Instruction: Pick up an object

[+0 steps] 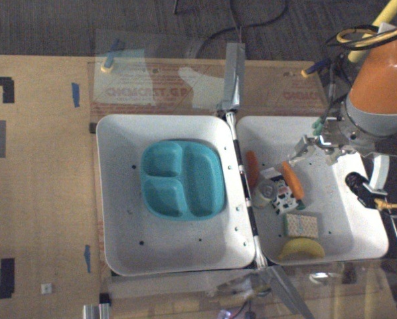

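The right bin (338, 212) holds several small things. An orange carrot-shaped piece (251, 168) lies along its left wall, and a second one (292, 180) lies slanted near the middle. Between them sit a small grey can (265, 191) and a black-and-white item (283, 199). A pale green-edged sponge (301, 225) and a yellow banana (302, 248) lie toward the front. My gripper (309, 146) hangs over the bin's back part, up and to the right of the slanted carrot piece, with nothing seen in it.
A teal divided plate (183, 179) lies in the left bin (119, 218). A metal divider (232, 85) runs back from between the bins. The arm's orange band (381, 78) fills the upper right. Brown board surrounds the bins.
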Action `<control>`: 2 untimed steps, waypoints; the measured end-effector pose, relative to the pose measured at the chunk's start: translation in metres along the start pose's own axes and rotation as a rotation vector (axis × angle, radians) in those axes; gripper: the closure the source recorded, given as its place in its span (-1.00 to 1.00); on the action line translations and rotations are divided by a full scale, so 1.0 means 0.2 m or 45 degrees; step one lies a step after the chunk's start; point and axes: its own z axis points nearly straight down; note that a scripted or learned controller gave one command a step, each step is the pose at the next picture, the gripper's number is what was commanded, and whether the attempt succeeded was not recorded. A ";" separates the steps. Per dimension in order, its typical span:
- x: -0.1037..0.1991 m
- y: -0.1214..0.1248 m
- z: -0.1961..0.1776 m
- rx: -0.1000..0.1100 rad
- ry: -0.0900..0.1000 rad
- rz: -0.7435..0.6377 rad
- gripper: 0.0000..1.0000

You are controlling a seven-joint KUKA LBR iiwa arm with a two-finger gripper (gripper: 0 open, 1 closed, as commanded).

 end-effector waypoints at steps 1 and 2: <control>0.03 -0.04 0.44 -0.055 -0.004 0.049 -1.00; 0.08 -0.08 0.47 -0.091 -0.019 0.002 -1.00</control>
